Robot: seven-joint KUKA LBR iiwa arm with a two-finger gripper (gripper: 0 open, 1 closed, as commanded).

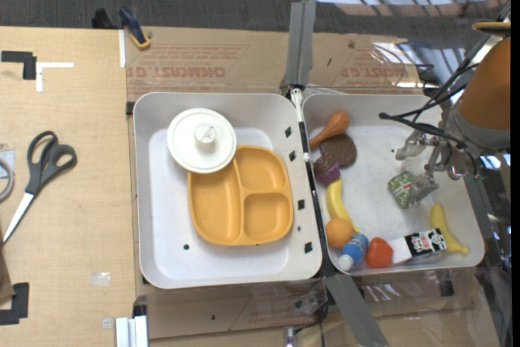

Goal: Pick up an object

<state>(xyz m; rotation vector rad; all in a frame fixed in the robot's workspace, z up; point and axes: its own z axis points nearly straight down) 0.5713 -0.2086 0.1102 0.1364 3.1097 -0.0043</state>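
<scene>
My gripper hangs over the right part of the right bin, below the orange band of the arm. Its two metal fingers stand apart, open, with nothing between them. Just below and left of the fingertips lies a crumpled green and white packet, close to one finger; whether they touch is unclear. Further toys lie in this bin: a yellow banana, a black and white carton, a red tomato, a blue bottle and an orange.
Along the right bin's left wall lie a second banana, a purple piece, a brown cookie and a drumstick. The left bin holds an orange divided tray and a white round lid. Scissors lie on the bench.
</scene>
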